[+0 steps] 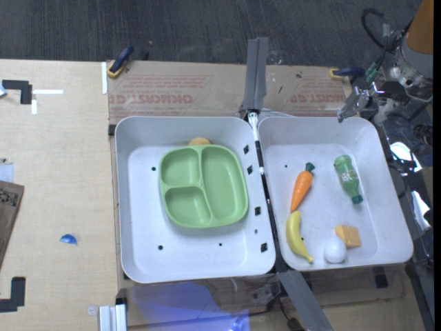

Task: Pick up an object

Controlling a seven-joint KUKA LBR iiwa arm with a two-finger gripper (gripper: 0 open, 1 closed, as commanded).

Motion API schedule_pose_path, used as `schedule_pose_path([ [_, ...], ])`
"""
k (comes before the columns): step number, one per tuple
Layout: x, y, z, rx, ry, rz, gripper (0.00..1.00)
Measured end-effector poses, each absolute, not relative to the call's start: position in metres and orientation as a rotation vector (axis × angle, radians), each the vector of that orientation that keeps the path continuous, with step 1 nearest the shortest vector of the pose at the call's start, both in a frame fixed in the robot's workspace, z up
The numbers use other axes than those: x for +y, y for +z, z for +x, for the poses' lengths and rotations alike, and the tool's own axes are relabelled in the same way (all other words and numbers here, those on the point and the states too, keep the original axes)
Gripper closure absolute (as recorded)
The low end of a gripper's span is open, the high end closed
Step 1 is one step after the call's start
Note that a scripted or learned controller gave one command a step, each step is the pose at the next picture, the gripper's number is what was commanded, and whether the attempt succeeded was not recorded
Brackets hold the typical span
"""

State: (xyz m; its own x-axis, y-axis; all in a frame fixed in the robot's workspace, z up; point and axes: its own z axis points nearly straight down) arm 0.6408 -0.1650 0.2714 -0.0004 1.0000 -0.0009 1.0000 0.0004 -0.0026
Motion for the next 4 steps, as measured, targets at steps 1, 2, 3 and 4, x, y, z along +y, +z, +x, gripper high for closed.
schedule_pose_path([
  [1, -0.152, 0.237, 0.659, -2.347, 0.004, -2.086, 0.00],
  [2, -0.136, 0.144, 0.623, -2.288, 0.004, -2.151, 0.00],
  [3, -0.141, 0.119, 0.579, -2.280, 0.003, -2.159, 0.00],
  [4, -0.111, 0.092, 0.579, -2.257, 0.001, -2.185, 0.00],
])
